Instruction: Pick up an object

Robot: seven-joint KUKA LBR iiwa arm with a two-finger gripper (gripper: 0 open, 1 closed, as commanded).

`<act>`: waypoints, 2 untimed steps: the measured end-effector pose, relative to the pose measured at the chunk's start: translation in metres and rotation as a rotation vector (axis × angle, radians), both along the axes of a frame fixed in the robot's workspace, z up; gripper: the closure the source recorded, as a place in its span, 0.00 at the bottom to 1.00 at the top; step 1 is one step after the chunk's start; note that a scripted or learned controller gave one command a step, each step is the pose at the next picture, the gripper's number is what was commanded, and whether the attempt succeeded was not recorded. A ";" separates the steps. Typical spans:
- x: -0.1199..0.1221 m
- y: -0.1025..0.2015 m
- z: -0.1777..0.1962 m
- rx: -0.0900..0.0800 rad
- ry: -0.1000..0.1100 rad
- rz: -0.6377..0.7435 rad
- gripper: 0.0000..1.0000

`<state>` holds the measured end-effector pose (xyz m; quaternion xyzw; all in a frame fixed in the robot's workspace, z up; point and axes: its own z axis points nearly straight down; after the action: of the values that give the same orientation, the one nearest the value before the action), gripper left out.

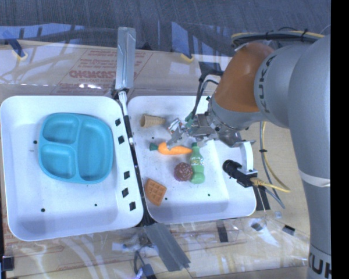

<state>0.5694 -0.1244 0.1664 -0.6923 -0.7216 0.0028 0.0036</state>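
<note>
My gripper (pixel 179 130) hangs over the middle of the right bin (pixel 216 201), its metal fingers pointing left just above the orange carrot (pixel 173 150). Nothing shows between the fingers. A green bottle (pixel 196 163) lies beside the carrot, with a dark red round item (pixel 183 171) against its left side. A tan ice cream cone (pixel 152 121) rests near the bin's back left. A waffle piece (pixel 155 191) leans on the bin's front left wall.
The left bin (pixel 23 214) holds a blue divided plate (pixel 77 147). A black divider with clips (pixel 128 156) runs between the two bins. The grey arm with its orange band (pixel 244 80) covers the right bin's back right corner.
</note>
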 end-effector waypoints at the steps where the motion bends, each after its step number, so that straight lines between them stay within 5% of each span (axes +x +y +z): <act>1: 0.008 -0.013 -0.069 -0.005 -0.018 0.060 0.00; 2: 0.069 -0.024 -0.075 -0.001 -0.003 0.002 0.00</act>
<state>0.6382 -0.1481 0.0913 -0.6915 -0.7224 0.0022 0.0020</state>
